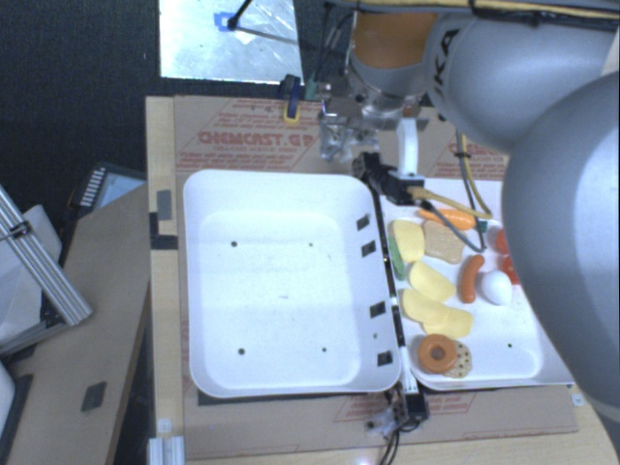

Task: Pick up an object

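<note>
We see the tool (pixel 341 141) above the far rim of the left bin (pixel 281 289) (its state we cannot tell); toy foods, a sausage (pixel 471 277) among them, lie in the right bin (pixel 513 356).

Even, bright overhead light washed the left white bin (pixel 281 289) nearly featureless, a glaring silver panel (pixel 228 27) shone beyond it, soft shadows edged its rim, and the near grey arm (pixel 542 95) loomed blurred to its right.
</note>
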`<action>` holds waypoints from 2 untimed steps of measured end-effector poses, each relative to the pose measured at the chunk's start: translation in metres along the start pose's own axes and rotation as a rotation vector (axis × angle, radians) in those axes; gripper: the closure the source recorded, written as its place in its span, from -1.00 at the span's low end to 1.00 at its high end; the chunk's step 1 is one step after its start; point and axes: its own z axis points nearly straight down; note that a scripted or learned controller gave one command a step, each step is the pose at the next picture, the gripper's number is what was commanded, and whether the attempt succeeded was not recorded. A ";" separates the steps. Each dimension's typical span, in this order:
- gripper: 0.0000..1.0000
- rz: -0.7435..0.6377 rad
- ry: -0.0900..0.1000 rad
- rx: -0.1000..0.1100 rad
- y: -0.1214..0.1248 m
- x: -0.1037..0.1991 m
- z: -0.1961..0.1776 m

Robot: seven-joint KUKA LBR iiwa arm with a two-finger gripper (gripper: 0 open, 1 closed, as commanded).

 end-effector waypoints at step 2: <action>1.00 -0.002 0.004 -0.017 0.000 0.021 -0.185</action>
